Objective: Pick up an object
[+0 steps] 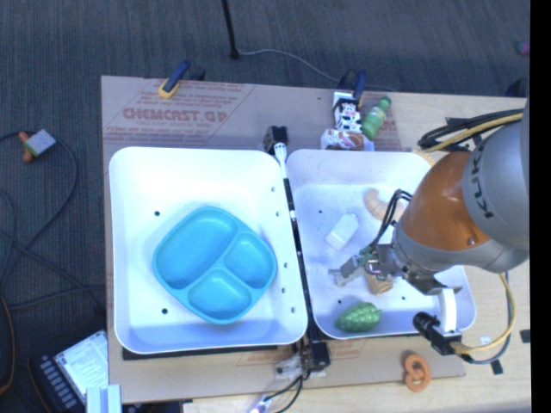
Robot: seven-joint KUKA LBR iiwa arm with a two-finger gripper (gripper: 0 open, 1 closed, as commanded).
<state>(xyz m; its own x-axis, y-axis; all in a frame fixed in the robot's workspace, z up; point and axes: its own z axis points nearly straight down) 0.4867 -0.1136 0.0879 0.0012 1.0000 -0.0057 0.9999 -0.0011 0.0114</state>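
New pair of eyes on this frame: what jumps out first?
The blue divided tray lying alone in the left bin. Then the arm with its orange band, over the right bin, gripper low among a white block and green lumpy object.

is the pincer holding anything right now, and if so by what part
Cannot be told. The pincer is low in the right bin among small items, and the view does not show anything clearly between its tips.

Grey arm with orange wrist band reaching in from the right, gripper (355, 268) lowered, pointing left over the right bin (323, 317).
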